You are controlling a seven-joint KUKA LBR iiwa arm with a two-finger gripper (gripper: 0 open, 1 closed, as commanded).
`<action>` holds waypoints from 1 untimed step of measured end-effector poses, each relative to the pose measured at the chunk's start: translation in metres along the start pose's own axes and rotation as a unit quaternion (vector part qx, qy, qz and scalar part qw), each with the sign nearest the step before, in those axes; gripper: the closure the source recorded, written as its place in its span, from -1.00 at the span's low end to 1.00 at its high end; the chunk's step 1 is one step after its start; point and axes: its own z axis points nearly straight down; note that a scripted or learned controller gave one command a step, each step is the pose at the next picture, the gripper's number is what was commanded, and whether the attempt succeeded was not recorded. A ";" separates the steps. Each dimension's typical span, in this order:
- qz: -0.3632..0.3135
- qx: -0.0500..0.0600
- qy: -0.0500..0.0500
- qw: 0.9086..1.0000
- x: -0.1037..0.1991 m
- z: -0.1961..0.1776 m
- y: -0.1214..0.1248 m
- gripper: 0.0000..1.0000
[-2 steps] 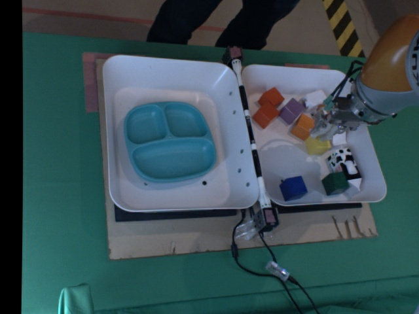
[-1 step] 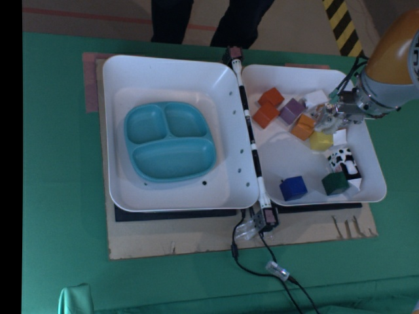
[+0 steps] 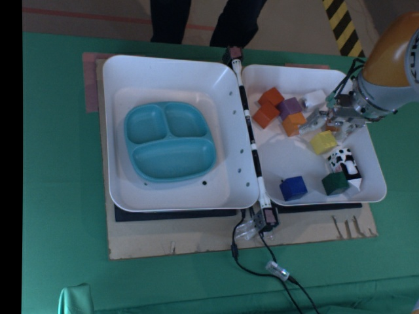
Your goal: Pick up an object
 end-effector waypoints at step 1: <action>0.003 0.000 -0.003 1.000 -0.004 -0.008 0.000 1.00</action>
